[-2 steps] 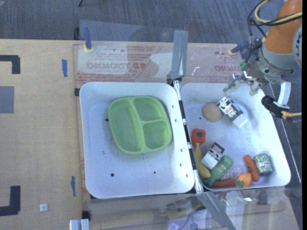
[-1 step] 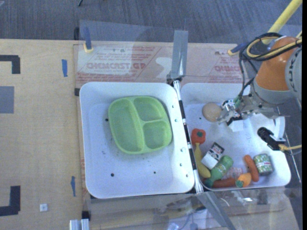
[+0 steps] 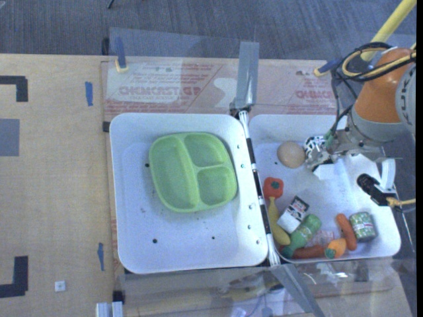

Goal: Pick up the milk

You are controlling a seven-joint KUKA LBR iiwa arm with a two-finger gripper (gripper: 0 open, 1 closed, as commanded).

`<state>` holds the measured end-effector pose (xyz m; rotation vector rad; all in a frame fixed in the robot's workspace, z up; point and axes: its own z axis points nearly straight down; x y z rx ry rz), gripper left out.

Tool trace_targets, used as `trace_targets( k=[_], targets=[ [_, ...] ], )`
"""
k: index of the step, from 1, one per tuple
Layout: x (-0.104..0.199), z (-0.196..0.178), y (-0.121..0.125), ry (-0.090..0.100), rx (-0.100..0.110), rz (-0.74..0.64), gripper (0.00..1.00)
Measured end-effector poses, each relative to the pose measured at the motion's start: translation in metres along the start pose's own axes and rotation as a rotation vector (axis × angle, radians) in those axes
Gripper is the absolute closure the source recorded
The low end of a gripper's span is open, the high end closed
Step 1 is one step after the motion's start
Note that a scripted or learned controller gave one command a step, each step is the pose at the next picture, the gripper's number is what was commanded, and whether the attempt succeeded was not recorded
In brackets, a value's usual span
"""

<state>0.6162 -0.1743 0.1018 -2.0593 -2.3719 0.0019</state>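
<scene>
The milk (image 3: 293, 214) is a small white carton with a dark and red label. It lies tilted in the lower middle of the right bin (image 3: 344, 183), touching a green bottle (image 3: 305, 230). My gripper (image 3: 316, 152) hangs over the upper part of that bin, right beside a beige egg-shaped ball (image 3: 289, 154). The carton is well below and slightly left of the gripper, apart from it. Nothing shows in the gripper's grasp.
Around the milk lie a red-orange vegetable (image 3: 273, 187), a yellow banana (image 3: 278, 228), carrots (image 3: 344, 230), and a green can (image 3: 362, 225). The left bin (image 3: 129, 197) holds a green divided plate (image 3: 193, 171). A metal divider (image 3: 254, 177) separates the bins.
</scene>
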Motion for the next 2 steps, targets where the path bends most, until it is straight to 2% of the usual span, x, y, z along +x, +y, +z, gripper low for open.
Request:
trace_targets(
  k=[1,2],
  targets=[
    [-0.001,-0.008,0.000,0.000,0.001,0.002,1.00],
    [0.056,-0.094,-0.002,0.000,0.002,0.166,1.00]
  ],
)
